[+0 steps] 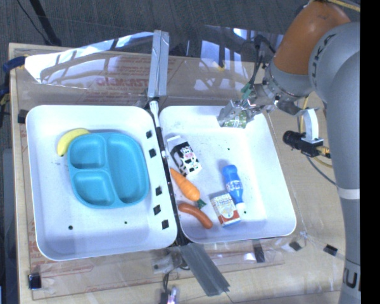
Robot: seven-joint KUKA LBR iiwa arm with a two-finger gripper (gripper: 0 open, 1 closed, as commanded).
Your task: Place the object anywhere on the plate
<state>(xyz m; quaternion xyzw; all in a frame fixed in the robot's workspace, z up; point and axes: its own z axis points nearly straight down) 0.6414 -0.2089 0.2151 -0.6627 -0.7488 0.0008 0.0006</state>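
The tabletop [16, 170] is taken up by two shallow white bins set side by side, so that picking and placing are kept apart. The left bin [41, 233] is given over to the blue plate [107, 170], a three-compartment dish lying flat near its middle as the goal; a banana [68, 139] is tucked against the plate's upper-left rim, touching it.

The right bin [272, 189], just beside the plate's bin, is used as the store of loose things, scattered apart so that each can be reached singly: a blue bottle [232, 182], a small red-and-white carton [225, 209] touching the bottle's lower end, a carrot [187, 183], a sausage [196, 215] and a cow-patterned carton [186, 158] nearest the plate.

The pincer [235, 115] is held over the right bin's far corner, well apart from the plate. Whether it is apart or together cannot be told; nothing is judged to be carried, so the object is taken to lie among those loose things.
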